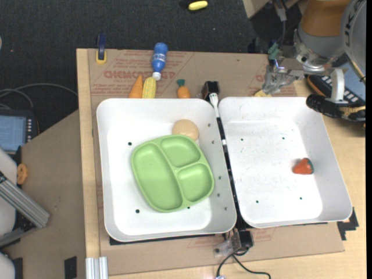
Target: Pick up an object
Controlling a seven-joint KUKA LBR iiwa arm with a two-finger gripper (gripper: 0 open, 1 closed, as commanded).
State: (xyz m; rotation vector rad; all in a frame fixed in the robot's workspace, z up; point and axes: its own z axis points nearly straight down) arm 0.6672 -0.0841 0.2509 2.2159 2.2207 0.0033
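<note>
— Two white bins sit side by side on the bench, yes? What lies in the left bin (110, 156)?

— A green divided plate (172, 173), tilted a little, takes up its middle. A pale round thing, like a bun (186, 129), touches the plate's far edge.

— And beyond the bins?

— On the far strip of the cardboard sheet (232, 63) there is a blue and white bottle (158, 60) lying down, then an ear of toy corn (149, 87) beside an orange piece (136, 88), and a small carrot (183, 90) just right of them. A black clip (210, 89) stands at the far end of the seam between the bins. A blue clamp (101, 47) grips the sheet's far left corner.

— The room around it?

— Dark carpet (52, 16) on the far side with a yellow object (197, 5) on it; cables and a metal rail at the left.

— Where is the thing to be picked?

— A small red object with a green tip, strawberry-like (302, 167), lies alone in the right bin (273, 106), toward its right wall.

— And the gripper?

— The gripper (278, 81) hangs just past the far rim of the right bin, over the cardboard. Nothing shows between its fingers, but I cannot tell how wide they stand. The strawberry is well apart from it, nearer and to the right, with bare bin floor between.
</note>
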